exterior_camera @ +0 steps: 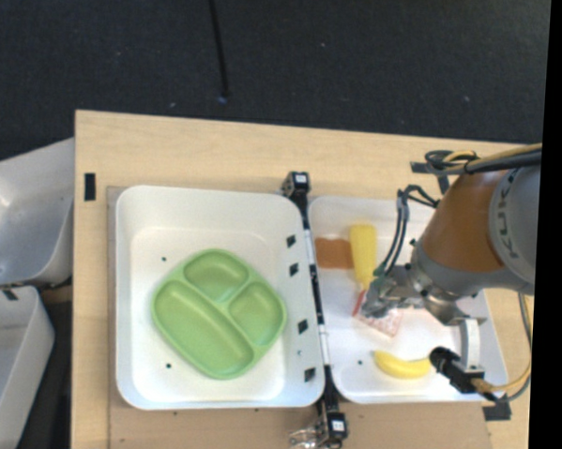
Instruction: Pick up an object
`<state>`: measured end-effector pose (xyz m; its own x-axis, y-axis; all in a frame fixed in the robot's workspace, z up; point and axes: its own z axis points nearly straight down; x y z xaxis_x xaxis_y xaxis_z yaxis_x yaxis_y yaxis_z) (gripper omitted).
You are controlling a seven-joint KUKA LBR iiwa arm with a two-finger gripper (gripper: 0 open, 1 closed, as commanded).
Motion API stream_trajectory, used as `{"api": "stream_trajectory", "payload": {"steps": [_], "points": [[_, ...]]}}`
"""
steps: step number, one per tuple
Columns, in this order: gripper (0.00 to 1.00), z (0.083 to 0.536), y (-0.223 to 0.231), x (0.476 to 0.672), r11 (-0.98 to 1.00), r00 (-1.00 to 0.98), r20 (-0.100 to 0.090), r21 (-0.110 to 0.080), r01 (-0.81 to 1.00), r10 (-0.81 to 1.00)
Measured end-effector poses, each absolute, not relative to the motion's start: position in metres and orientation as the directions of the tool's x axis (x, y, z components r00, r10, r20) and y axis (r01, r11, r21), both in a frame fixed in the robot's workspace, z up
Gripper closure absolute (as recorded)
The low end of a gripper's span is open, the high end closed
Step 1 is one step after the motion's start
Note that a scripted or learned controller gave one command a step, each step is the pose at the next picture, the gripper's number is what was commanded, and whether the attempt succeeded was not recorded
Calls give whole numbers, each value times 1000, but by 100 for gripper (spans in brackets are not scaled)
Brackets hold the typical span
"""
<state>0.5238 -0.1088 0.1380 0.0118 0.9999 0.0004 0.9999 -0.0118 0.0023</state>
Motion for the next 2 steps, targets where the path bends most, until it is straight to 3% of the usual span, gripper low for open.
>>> {"api": "stream_trajectory", "payload": {"steps": [2], "points": [[100, 259, -109, 539, 3, -3, -2, 7, 1000, 1000]]}}
